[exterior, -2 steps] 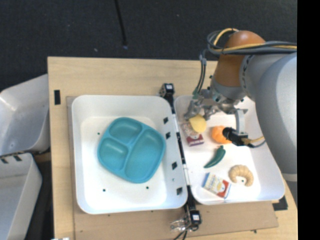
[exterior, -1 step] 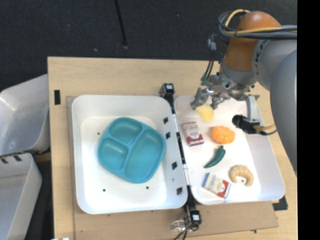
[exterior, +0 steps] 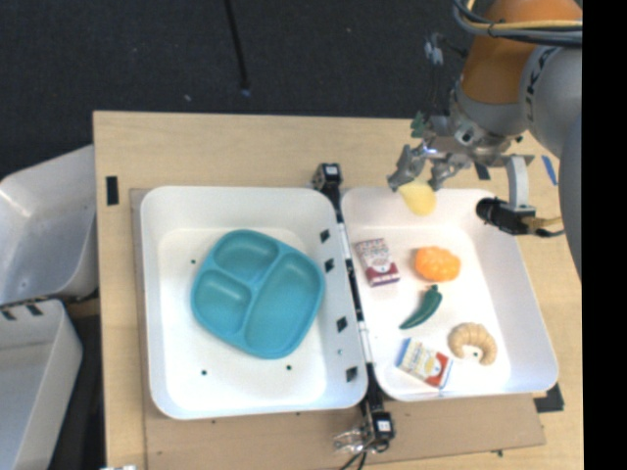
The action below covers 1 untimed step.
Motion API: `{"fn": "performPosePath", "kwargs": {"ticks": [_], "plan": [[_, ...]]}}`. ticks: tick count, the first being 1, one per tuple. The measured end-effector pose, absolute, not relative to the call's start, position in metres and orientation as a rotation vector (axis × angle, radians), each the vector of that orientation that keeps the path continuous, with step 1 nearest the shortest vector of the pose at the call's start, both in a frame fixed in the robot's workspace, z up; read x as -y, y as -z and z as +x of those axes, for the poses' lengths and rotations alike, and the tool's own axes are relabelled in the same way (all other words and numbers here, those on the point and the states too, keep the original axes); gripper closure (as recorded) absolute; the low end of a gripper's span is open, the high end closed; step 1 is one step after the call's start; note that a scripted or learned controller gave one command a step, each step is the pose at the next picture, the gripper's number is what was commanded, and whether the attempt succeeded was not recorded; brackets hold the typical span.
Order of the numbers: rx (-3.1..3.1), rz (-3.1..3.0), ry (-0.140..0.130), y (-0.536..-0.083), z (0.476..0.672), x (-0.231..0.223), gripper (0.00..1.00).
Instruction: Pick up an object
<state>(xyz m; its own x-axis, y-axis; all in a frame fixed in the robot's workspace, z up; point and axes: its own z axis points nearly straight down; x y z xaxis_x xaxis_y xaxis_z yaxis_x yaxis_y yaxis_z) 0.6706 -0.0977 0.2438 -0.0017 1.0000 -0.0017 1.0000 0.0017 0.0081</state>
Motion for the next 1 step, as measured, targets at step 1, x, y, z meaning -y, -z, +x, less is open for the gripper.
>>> {"fn": "performPosePath", "kwargs": {"ticks": [1], "plan": [[-2.221, 2.214, -0.005, -0.2893, 0.6716, 0.0994, 1.00]]}}
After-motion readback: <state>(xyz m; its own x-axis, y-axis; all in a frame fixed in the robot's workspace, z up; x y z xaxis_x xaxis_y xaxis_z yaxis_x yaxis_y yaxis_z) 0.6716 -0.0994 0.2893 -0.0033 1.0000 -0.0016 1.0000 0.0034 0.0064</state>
